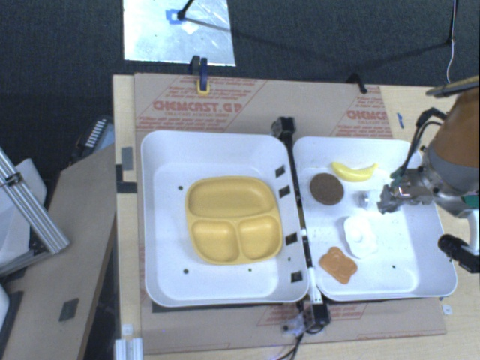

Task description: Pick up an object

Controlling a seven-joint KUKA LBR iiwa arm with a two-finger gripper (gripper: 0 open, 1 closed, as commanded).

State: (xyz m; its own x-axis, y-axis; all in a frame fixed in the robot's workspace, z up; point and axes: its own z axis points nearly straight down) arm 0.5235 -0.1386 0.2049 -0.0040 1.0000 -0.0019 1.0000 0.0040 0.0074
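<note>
Nearest, an orange piece point(337, 265) lay unpicked in the right bin point(427, 276), and whether the gripper point(390, 199) was parted or closed was unclear.

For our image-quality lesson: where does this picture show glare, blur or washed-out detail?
Camera view: glare on the foil sheet at the top; the white object is washed out against the right bin; the gripper looks soft and blurred; shadows are faint.

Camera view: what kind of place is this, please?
Probably a robot test bench: two white bins clamped on cardboard, toy food such as a banana, and the arm's end effector over the right bin.
</note>
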